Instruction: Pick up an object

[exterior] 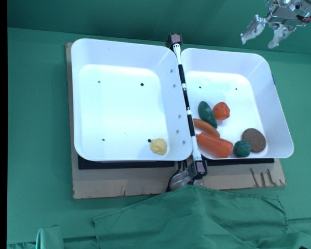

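Orange elongated plastic carrot (214, 144) is lying at the right white bin's (280, 119) six o'clock, among clustered toys; metal two-finger gripper (263, 37) is hovering at one o'clock, fingers spread, carrying nothing.

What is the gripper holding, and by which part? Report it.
Nothing. The gripper hangs open above the right bin's far corner, with nothing between its fingers.

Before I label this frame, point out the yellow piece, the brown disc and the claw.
yellow piece (158, 147): camera view, its middle.
brown disc (254, 139): camera view, top face.
claw (265, 36): camera view, between its fingertips.
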Robot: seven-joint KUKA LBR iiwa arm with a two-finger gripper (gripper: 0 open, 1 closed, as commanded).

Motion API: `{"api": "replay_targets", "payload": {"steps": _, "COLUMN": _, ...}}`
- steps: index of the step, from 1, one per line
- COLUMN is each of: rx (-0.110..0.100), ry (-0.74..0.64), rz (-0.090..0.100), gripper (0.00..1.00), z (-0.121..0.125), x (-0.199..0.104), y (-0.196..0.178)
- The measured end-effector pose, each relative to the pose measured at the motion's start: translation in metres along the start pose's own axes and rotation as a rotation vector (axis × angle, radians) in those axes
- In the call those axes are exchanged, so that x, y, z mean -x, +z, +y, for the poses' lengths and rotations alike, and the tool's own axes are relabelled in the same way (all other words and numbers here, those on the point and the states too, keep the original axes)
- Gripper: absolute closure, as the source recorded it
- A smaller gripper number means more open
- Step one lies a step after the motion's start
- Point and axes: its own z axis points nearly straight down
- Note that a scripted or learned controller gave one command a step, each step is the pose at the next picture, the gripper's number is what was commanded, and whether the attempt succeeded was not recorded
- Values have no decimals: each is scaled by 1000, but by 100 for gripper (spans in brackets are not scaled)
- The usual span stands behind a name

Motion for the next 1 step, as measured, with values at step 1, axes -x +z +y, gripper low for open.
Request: {"api": "replay_targets", "payload": {"steps": 1, "rx": 0, "ry": 0, "rz": 0, "gripper": 0, "z": 0, "x": 0, "y": 0}}
